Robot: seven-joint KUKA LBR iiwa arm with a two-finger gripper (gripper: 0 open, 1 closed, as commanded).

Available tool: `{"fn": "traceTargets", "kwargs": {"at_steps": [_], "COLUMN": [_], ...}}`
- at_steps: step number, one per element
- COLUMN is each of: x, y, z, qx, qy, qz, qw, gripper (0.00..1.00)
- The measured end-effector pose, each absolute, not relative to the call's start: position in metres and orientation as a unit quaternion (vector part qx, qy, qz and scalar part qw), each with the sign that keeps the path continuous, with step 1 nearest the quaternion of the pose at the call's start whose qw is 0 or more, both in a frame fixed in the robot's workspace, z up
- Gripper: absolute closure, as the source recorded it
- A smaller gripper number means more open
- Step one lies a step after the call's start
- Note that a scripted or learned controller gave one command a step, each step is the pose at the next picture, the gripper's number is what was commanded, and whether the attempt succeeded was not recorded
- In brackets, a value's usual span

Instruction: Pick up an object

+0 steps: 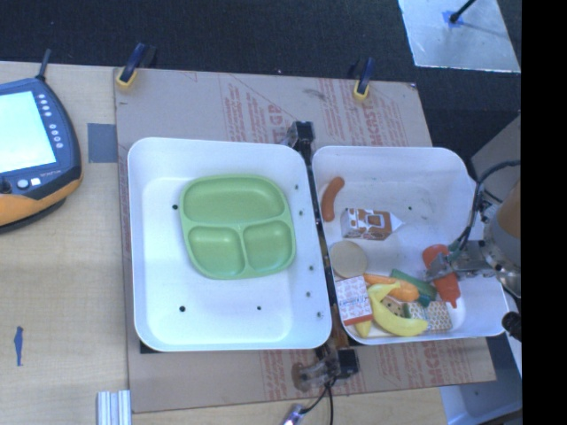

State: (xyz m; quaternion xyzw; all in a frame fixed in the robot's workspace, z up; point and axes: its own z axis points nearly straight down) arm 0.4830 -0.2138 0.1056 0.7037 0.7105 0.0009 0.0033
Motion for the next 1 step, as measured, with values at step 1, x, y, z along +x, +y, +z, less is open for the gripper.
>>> {"fn": "traceTargets", "kwargs": {"at_steps": [1], "x": [0.5108], "y": [-0.1220], "z": [0.0947], "qx": [0.704], "qy": [0.710], "qz": [0.0023], "qw": [0.003], "gripper": [1.00]}}
